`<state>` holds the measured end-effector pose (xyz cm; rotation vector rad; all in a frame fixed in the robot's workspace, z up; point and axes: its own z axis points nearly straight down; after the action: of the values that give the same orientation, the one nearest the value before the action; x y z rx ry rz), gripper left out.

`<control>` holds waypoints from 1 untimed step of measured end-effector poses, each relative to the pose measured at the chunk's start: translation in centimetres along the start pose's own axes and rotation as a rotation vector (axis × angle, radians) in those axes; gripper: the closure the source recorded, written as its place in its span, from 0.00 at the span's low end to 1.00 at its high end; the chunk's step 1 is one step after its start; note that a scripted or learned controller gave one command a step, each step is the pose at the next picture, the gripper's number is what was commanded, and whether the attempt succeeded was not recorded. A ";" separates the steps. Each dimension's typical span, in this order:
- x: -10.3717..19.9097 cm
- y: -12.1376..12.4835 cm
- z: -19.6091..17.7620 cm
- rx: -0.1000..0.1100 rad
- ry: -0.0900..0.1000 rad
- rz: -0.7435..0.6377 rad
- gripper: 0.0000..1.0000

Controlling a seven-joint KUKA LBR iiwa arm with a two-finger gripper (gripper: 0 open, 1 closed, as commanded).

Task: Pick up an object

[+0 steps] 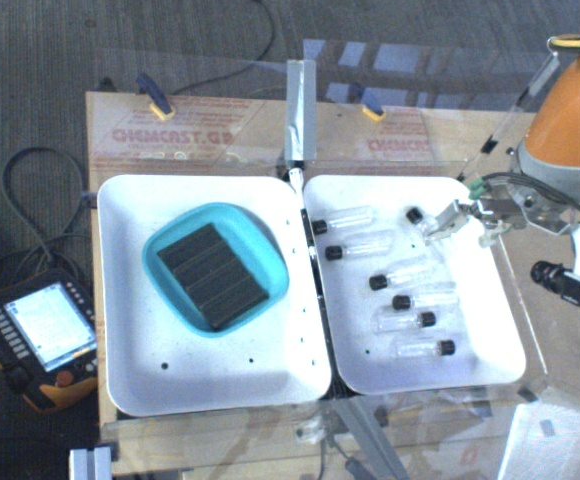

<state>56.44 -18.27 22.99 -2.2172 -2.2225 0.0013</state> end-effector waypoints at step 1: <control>3.9 1.1 13.6 -0.002 0.000 -0.170 0.00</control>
<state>57.48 -14.37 9.35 -2.0221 -2.4035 -0.0013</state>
